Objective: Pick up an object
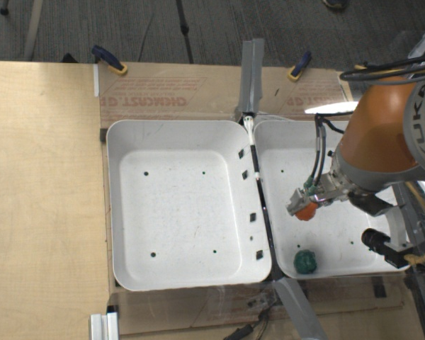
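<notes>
The arm point(382, 129) reaches over the right bin point(340, 261) from its right edge; the gripper point(302, 205) hangs low over the middle of that bin, slightly toward the divider between the two bins; an orange object point(306, 213) sits directly at the fingertips, partly covered by them; it appears to lie between the fingers, but the view does not show whether they are closed on it or merely resting around it, so the state of the grasp cannot be told with confidence; a green ball point(305, 261) lies near the front edge of the right bin, apart from the gripper; the left bin point(117, 190) carries no part in this step. The step in hand is judged to be the grasp of the orange object; to perform it well, keep the fingers centred on the object so that both pads meet it at the same moment; close fully before any upward motion; lift straight up, without sideways travel, until the object clears the floor of the bin; a small round object is likely to roll or squirt out if pinched off-centre; confirm that it rises with the fingers before moving on; if it stays on the floor, reopen, realign and repeat.
</notes>
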`<state>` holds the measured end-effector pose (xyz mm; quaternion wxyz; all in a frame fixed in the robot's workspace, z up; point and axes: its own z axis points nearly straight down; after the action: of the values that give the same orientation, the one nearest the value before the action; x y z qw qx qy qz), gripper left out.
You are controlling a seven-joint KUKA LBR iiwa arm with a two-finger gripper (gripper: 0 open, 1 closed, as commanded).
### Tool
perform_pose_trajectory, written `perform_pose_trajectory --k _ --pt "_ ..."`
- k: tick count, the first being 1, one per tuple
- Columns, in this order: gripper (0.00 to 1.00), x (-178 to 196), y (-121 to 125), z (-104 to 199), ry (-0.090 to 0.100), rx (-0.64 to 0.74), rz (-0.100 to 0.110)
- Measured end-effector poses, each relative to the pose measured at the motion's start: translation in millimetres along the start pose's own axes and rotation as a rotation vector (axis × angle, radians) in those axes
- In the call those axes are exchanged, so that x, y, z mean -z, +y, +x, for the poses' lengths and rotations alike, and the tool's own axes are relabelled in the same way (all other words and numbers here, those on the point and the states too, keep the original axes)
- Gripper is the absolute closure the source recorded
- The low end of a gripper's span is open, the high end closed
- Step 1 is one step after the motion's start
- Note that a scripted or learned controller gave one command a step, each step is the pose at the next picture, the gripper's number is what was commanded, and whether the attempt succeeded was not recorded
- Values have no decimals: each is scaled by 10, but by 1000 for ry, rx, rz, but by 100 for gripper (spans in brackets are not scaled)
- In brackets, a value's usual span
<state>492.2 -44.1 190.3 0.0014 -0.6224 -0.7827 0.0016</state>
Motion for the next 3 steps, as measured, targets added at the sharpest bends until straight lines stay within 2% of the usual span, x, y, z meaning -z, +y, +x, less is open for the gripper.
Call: perform_pose_trajectory --k 1,2,3 --pt "100 -996 -290 -598 0 60 -2" --pt "100 371 -26 -1086 -3 303 -6" --pt "100 6 128 1182 -1 633 -2"
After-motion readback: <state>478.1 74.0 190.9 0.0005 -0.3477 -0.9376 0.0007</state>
